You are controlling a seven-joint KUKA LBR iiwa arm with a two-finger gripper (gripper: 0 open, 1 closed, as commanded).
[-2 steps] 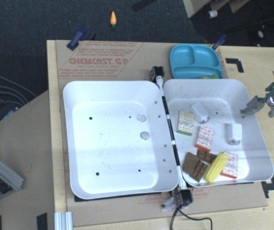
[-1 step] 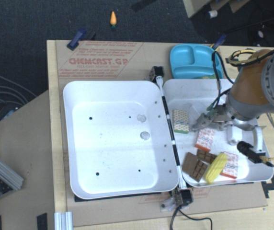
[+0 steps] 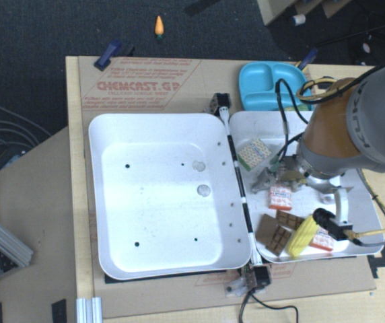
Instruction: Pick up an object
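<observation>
The right bin (image 3: 364,200) holds several small items. A checkered green-and-white packet (image 3: 253,153) lies at its upper left, and a red-and-white packet (image 3: 281,197) sits in the middle. Brown chocolate bars (image 3: 273,232), a yellow piece (image 3: 301,237) and a red-and-white wrapper (image 3: 322,241) lie along the near edge. The arm's orange band (image 3: 328,123) hangs over the bin. My gripper (image 3: 277,175) is low inside it, between the checkered packet and the red-and-white packet, its dark tip partly hidden by the wrist. I see nothing clearly held.
The left bin (image 3: 105,180) has two small round grey discs (image 3: 201,178) on its floor. A light blue tray (image 3: 268,86) stands behind the right bin. A blue clip (image 3: 106,56) lies at the board's far left corner. Black cables (image 3: 284,113) loop around the arm.
</observation>
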